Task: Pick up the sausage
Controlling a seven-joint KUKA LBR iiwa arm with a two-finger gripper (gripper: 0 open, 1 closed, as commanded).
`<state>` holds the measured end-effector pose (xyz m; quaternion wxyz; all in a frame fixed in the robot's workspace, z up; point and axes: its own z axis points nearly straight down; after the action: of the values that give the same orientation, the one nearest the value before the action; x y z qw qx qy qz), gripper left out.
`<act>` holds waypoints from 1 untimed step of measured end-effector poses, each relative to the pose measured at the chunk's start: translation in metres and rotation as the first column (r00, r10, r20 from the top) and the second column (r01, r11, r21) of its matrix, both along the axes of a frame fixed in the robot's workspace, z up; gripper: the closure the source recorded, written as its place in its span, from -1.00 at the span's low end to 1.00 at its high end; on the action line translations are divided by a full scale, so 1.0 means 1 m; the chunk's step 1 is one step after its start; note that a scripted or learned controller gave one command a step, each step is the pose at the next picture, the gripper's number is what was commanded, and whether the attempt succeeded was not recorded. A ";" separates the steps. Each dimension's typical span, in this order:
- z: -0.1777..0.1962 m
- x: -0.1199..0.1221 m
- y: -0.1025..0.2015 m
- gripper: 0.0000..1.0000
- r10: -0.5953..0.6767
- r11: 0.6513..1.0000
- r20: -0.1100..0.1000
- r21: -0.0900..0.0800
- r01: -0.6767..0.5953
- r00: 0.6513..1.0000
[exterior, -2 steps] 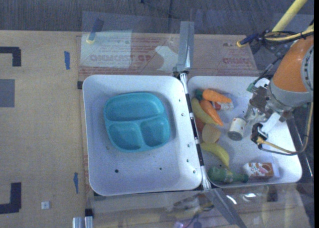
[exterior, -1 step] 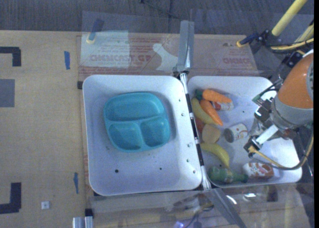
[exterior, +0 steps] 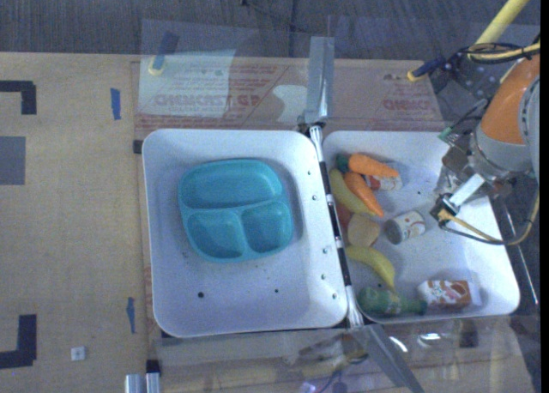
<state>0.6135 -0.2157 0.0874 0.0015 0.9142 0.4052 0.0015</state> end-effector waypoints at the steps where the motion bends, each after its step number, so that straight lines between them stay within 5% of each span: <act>1: 0.001 -0.048 0.000 1.00 -0.019 1.000 0.001 0.002 0.019 1.000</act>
<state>0.5659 -0.2160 0.0880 0.0009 0.9181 0.3964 0.0021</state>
